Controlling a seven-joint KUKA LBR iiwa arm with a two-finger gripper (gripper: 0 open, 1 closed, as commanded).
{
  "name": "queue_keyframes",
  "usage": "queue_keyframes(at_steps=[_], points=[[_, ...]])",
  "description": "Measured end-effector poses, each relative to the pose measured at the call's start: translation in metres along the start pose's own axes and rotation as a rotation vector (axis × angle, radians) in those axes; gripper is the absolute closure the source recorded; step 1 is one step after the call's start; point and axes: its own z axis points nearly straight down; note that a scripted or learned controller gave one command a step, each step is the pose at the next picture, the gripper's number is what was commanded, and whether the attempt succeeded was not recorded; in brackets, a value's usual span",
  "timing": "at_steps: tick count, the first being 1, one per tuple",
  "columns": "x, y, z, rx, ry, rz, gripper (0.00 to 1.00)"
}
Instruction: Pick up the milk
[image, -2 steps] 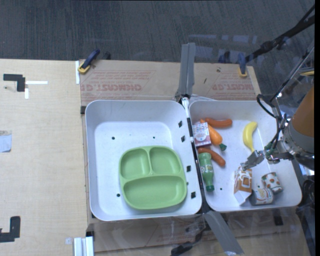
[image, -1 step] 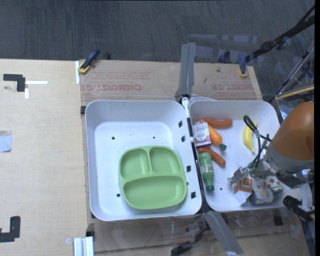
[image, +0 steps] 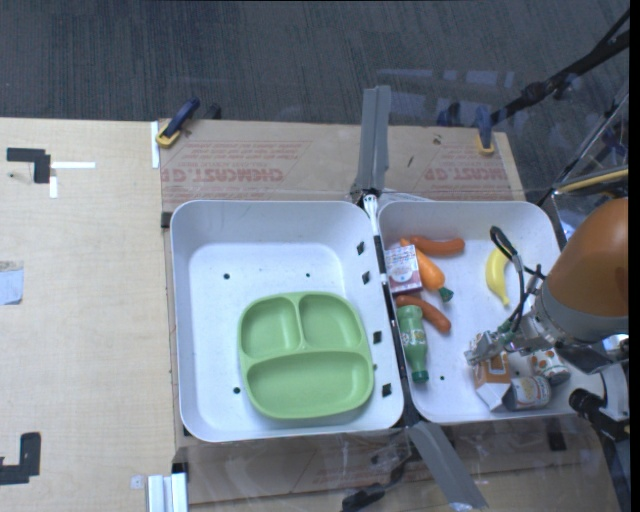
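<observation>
The green plate lies low in the left bin, three compartments, nothing on it. Over in the right bin, the milk (a small carton) sits by the left wall among carrots, above a green bottle. The tool hangs near a banana, over packets; whether it grips anything I cannot tell.

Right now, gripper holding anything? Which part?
Cannot tell. The gripper is down in the right bin, at a small carton near the front corner, but clutter hides any hold.
</observation>
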Motion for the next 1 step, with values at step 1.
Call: queue_keyframes(at_steps=[1], points=[[0.0643,0.0115,-0.0901,0.002,-0.002,0.112,1.00]])
